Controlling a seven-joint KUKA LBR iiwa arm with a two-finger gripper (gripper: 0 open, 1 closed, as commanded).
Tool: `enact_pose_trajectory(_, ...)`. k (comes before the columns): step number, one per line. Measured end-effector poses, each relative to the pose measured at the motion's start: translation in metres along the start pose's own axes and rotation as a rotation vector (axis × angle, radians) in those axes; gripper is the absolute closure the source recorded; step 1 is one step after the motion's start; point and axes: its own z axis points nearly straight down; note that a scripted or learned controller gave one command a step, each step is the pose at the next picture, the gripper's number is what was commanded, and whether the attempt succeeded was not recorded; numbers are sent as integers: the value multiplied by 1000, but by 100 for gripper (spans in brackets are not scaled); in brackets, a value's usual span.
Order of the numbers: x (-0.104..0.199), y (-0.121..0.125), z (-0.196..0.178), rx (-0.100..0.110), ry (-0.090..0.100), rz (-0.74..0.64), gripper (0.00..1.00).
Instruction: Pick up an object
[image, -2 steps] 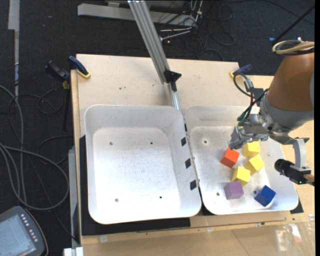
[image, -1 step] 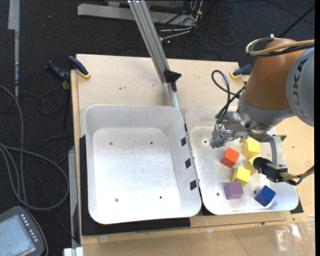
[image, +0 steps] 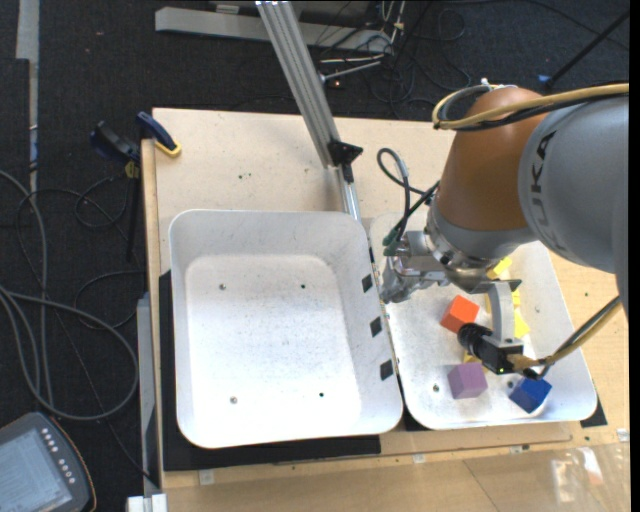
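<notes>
Two white bins side by side, left bin (image: 270, 320) bare w/ dark specks, right bin (image: 560, 300) w/ orange block (image: 460, 313), purple cube (image: 466, 380), blue cube (image: 529, 394), yellow bits (partly hidden by arm), gripper (image: 400, 280) at right bin's left edge, grip state can't tell, orange block just beside it toward the right, apart.

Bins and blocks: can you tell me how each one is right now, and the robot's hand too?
Left bin: lying flat on the bench.
Right bin: flat beside it, with blocks inside.
Orange block: resting in the right bin, under the arm.
Purple block: sitting loose on the bin floor.
Blue block: sitting near the bin's front corner.
Gripper: low over the right bin's left edge, nothing seen between its fingers.
</notes>
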Motion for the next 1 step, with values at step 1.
enact_pose_trajectory(1, 56, -14, 10, 0, 0, 0, 100)
